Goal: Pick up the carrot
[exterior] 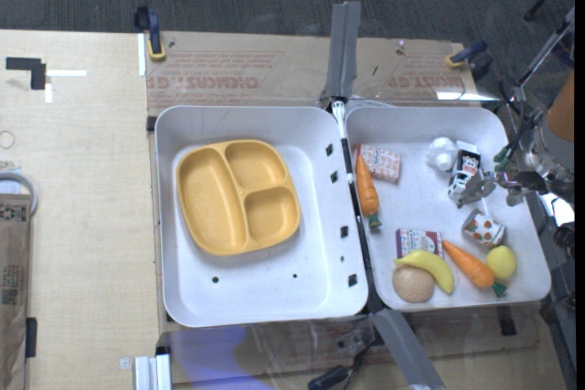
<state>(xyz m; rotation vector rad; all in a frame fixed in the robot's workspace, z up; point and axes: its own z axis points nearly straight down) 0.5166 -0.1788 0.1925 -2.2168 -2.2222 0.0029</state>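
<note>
On the counter (73,224) sit 2 white bins. The left bin (183,288) holds 1 yellow divided plate (239,195), with bare floor below and to its right. The right bin (530,288) holds 2 carrots: 1 carrot (366,185) lies along the left wall just under a small red carton (380,163), the other carrot (470,264) lies near the front edge between a banana (430,268) and a lemon (501,261). A second carton (418,242), a brown round fruit (413,284) and a white ball (441,152) also lie there. The middle floor is open. The claw (468,187) hangs at the right rim; whether it is apart or together cannot be told.
</note>
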